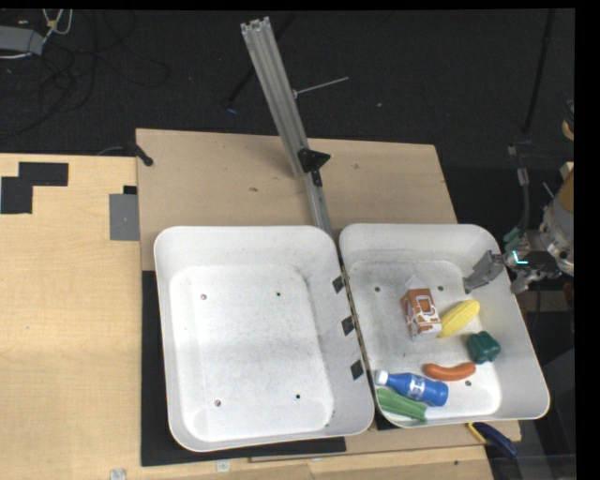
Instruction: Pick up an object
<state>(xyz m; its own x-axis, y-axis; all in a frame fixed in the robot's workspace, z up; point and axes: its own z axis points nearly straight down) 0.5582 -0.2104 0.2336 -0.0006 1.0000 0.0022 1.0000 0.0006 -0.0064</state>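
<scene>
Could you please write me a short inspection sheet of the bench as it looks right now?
Surface: two white bins side by side; left bin, right bin.
Job's things: all in the right bin: carton, yellow corn, dark green block, orange sausage, blue bottle, green pod.
Clutter: nothing seen.
Grippers: claw at the right bin's far right rim, above the corn, touching none of the things.
Cables: cables on the dark floor, top left.
Surroundings: metal rail behind the bins.

Grey metal hand (488,270), teal light at its base, pale wrist housing, dark cabling
</scene>
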